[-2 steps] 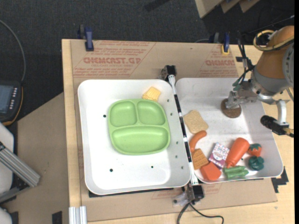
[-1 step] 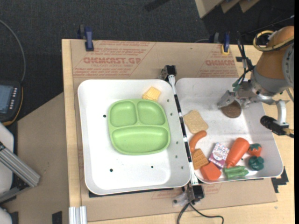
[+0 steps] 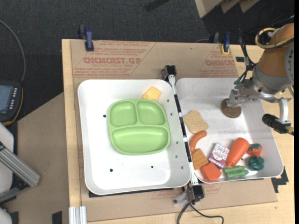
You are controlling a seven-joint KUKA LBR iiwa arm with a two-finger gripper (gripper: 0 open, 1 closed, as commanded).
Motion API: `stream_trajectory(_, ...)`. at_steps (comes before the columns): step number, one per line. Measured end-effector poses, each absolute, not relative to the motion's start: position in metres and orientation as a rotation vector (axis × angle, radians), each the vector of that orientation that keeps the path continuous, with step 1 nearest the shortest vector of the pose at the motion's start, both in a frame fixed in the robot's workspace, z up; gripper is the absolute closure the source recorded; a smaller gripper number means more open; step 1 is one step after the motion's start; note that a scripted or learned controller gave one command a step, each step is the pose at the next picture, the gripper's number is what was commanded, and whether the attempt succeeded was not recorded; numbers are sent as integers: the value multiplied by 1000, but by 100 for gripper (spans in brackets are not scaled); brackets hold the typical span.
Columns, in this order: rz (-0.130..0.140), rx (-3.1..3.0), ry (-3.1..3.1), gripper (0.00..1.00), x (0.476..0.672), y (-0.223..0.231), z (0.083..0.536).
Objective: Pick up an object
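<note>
Jaws: low over the far part of the right bin, directly above a brown round piece; whether they are spread, closed or clamped on it, I cannot tell from this slant.
Gripper: hangs from the grey arm with its orange band, tips at or just above the brown piece; contact not resolvable.
Target (judged): brown round piece, flat on the bin floor right under the jaws, well apart from the other items.
Step in hand (judged): approach or descent onto the piece; no sign of a lift, piece looks seated on the floor.
Nearest alternative: bread slice, left of the jaws and toward the camera, near the divider.
Further items: sausage, carrot, pink packet, all nearer the camera than the jaws, clustered at the near end.
Left bin: green divided plate and a yellow cracker, far left of the jaws, not in play.
Next move calls for (judged): fingers straddling the thin disc, pressing down to floor level before closing, then a straight lift; a low, flat piece may slip out.
</note>
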State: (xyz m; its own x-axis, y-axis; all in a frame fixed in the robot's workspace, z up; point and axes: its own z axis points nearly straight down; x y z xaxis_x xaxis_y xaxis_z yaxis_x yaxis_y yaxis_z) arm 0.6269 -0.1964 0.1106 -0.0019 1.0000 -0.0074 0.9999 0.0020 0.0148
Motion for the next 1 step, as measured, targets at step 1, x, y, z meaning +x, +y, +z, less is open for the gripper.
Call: stream_trajectory(1,7,2209,2213,0,627,-196,110)
